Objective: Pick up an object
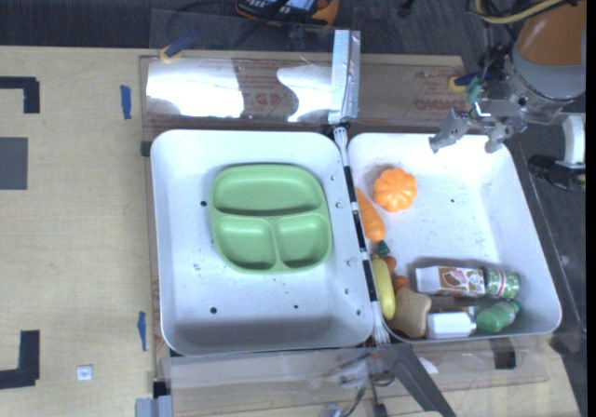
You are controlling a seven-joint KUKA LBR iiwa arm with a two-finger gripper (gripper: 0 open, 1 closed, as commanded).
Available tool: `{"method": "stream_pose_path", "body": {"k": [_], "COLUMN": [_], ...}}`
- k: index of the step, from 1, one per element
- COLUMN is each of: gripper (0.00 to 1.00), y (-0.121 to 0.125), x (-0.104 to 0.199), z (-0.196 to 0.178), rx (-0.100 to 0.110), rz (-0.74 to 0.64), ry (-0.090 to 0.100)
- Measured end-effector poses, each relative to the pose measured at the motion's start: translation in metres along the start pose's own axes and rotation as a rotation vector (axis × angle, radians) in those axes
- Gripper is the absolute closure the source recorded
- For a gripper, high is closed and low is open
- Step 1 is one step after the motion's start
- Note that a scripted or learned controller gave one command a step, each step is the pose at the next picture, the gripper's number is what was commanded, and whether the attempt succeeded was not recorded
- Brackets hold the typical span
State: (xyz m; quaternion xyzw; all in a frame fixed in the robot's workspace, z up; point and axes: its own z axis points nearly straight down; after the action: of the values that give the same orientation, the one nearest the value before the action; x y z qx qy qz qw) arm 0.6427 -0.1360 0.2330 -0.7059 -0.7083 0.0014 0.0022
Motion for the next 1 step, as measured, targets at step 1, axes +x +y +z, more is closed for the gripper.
{"method": "stream_pose_path", "body": {"k": [1], "gripper": [0.0], "y": [0.0065], "x": [0.0208], "z": [0.1202], "rx": [-0.006], "rz": [-0.144], "ry": [-0.002]}}
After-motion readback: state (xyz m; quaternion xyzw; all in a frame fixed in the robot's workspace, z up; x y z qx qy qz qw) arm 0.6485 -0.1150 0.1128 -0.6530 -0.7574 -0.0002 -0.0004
